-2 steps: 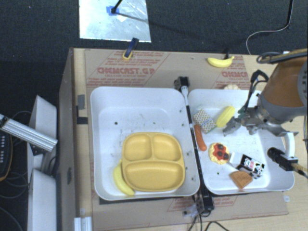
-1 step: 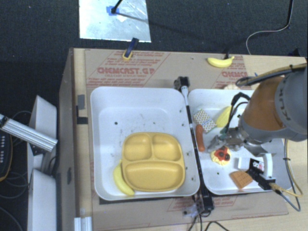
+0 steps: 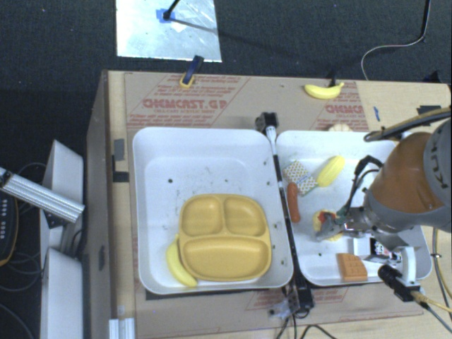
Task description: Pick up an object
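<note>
Across the bench I counted two shallow white plastic bins side by side, the left bin point(image 3: 152, 189) and the right bin point(image 3: 307, 274). Inside the left one lay a single yellow three-compartment plastic tray point(image 3: 224, 235), smooth and rounded at its corners, with one curved yellow banana point(image 3: 178, 265) touching its lower left edge. A second banana-shaped yellow piece point(image 3: 323, 90) sat outside the bins on the brown cardboard sheet point(image 3: 191, 104) printed with red lettering.

Over the right bin I saw the grey arm with its orange band point(image 3: 417, 175) reaching in, and the two-finger gripper point(image 3: 330, 228) low over a small red and yellow object point(image 3: 323, 219) near the bin's middle. I could not tell whether anything was held. Around it I counted four more loose things: one red sausage-shaped piece point(image 3: 293, 201) beside the divider, one small checkered grey and white block point(image 3: 301, 176), one smooth yellow oval piece point(image 3: 330, 170) just beside that block, and one flat orange square block point(image 3: 350, 266) near the front wall.
</note>
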Controlling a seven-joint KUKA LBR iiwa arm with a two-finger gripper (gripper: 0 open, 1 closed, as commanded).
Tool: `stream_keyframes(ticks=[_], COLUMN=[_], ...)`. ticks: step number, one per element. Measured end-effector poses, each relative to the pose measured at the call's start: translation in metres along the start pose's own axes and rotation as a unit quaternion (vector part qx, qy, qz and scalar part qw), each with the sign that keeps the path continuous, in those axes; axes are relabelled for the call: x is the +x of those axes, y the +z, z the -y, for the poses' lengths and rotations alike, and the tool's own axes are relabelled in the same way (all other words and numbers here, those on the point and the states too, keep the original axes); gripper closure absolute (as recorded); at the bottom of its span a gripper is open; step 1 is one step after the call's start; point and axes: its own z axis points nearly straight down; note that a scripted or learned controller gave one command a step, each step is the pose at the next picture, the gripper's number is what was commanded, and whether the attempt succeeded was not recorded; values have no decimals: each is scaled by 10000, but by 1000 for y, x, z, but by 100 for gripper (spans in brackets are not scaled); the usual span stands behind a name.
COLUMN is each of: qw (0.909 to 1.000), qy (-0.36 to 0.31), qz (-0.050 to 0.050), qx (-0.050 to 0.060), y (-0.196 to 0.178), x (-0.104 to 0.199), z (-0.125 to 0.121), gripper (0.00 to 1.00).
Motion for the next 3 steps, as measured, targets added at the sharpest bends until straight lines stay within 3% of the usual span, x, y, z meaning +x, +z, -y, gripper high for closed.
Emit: stream_keyframes(ticks=[1,2,3], qw=[10000,10000,10000], qy=[-17,-21,-38], qz=[10,-1,12], qx=[-29,-1,-21], y=[-54,-1,-12], x=[-49,-23,-24], z=[-150,-159,-160], gripper=[0,0,100])
